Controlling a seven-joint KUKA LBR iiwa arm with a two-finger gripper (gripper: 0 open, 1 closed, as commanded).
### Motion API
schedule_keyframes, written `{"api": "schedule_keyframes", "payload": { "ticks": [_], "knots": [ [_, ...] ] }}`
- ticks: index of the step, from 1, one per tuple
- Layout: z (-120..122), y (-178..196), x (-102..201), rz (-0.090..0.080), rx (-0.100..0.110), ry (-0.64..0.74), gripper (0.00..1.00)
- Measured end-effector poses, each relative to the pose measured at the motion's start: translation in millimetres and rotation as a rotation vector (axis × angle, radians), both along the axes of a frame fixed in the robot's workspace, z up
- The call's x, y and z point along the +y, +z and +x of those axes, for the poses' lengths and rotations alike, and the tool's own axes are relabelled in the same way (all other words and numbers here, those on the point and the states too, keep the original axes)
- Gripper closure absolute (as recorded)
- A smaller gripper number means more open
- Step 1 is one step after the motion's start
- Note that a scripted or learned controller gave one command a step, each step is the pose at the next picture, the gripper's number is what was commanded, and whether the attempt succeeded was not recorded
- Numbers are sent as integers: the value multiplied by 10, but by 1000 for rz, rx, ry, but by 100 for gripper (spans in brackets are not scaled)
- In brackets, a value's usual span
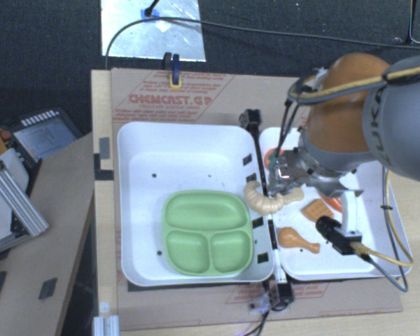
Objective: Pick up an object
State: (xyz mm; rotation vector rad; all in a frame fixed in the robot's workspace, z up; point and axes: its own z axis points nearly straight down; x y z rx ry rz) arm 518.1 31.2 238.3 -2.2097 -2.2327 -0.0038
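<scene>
My gripper [283, 178] hangs low over the left side of the right bin [378, 268], close to the divider between the two bins. Just below and left of it a cream, curved, ridged toy [268, 201] lies across the divider, touching or nearly touching the gripper's tip. A tan toy drumstick [297, 239] lies in the right bin toward the front. To the right of the gripper, partly under the arm, sits an orange wedge-shaped piece [316, 209]. A small red-orange thing [269, 158] peeks out behind the gripper.
The left bin [147, 152] holds a green three-compartment plate [206, 231] at its front. The arm's grey and orange body covers much of the right bin's back half. Black clips line the divider between the bins.
</scene>
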Motion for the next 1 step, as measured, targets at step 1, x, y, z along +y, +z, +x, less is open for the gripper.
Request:
{"api": "schedule_keyframes", "payload": {
  "ticks": [1],
  "knots": [
    [-123, -104, 552, 0, 1, 0, 100]
  ]
}}
